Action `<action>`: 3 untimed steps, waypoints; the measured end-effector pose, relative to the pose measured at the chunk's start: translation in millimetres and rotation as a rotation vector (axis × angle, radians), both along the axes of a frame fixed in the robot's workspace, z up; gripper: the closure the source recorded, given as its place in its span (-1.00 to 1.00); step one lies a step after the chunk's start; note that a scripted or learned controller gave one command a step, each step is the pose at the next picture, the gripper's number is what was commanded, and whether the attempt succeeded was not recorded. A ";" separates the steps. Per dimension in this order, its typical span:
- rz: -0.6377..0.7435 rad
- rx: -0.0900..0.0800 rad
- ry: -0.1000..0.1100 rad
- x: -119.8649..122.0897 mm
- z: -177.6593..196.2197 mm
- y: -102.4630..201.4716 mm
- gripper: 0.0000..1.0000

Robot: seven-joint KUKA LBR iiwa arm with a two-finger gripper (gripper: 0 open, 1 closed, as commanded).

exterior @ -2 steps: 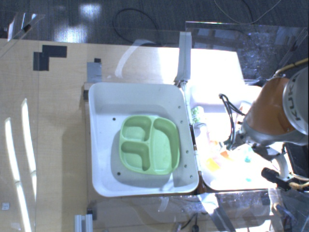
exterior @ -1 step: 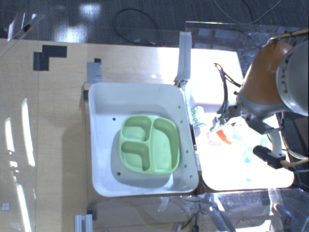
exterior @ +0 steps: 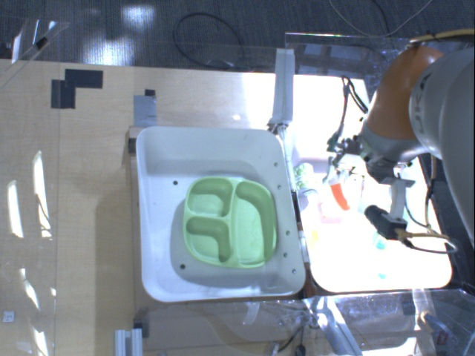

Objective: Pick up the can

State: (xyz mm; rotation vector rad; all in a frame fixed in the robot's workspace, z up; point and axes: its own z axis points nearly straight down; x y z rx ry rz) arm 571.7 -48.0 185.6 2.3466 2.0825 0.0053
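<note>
1. The right bin (exterior: pixel 386 277) is washed out by glare; no can can be picked out with confidence, so its place, long axis and heading cannot be told.
2. Small things show there: one pale green item (exterior: pixel 303 175) at the left wall, one orange piece (exterior: pixel 339 196), faint pink and teal spots.
3. Two bins; the left bin (exterior: pixel 152 221) holds one green divided plate (exterior: pixel 230 221).
4. One arm (exterior: pixel 415 102); its gripper (exterior: pixel 338 165) hangs over the right bin, state unclear.

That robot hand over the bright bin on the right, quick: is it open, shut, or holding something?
Hand: cannot be told; glare over the right bin washes it out.
</note>
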 end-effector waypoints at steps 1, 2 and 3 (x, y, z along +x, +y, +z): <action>0.008 -0.001 -0.005 1.8 11.4 1.2 1.00; 0.399 -0.003 -0.003 20.1 43.6 10.3 1.00; 0.222 -0.001 0.000 47.4 34.4 44.1 1.00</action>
